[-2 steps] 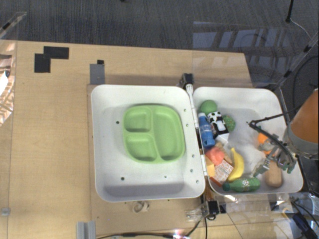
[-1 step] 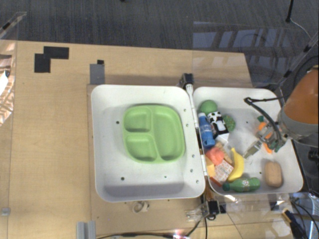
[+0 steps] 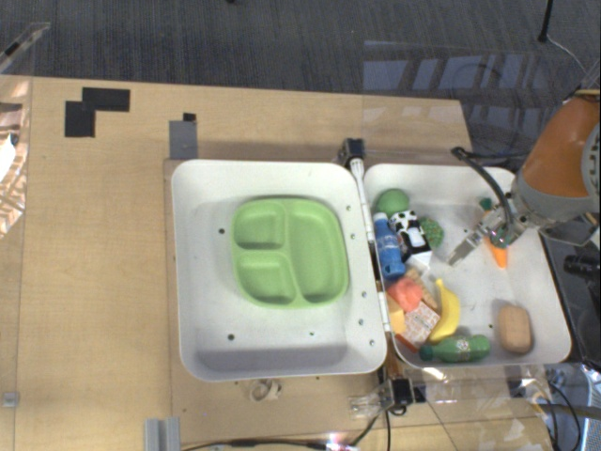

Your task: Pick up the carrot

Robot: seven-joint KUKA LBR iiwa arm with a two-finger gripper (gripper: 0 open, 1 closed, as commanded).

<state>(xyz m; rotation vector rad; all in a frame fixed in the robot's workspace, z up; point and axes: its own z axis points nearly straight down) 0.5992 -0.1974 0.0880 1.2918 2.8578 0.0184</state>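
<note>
Now, notes from beside the bench: the arm (image 3: 563,158) reaches in from the right over the right bin (image 3: 554,280), with the gripper (image 3: 481,233) low over that bin's upper middle. One metal finger (image 3: 462,249) slants down-left toward the bin floor; whether the pair stands apart or closed I cannot tell, and nothing is plainly seen between them. The carrot (image 3: 499,252) lies on the white floor just to the right of the gripper, a small orange wedge with a hint of green at its upper end, partly tucked under the wrist hardware. It touches or nearly touches the tool; I cannot tell which. By the look, a toy piece: light, stiff, smooth plastic, so likely to skid or squirt out if pinched near its narrow tip. My judgement: take it across the thicker middle, fingers square to its length. It lies well apart from the clutter along the bin's left side, where a green ball (image 3: 392,201), blue bottle (image 3: 387,247), banana (image 3: 448,310) and others crowd together; a brown potato-like lump (image 3: 514,328) sits lower right. Left bin (image 3: 188,252) holds a green divided tray (image 3: 286,252).
</note>
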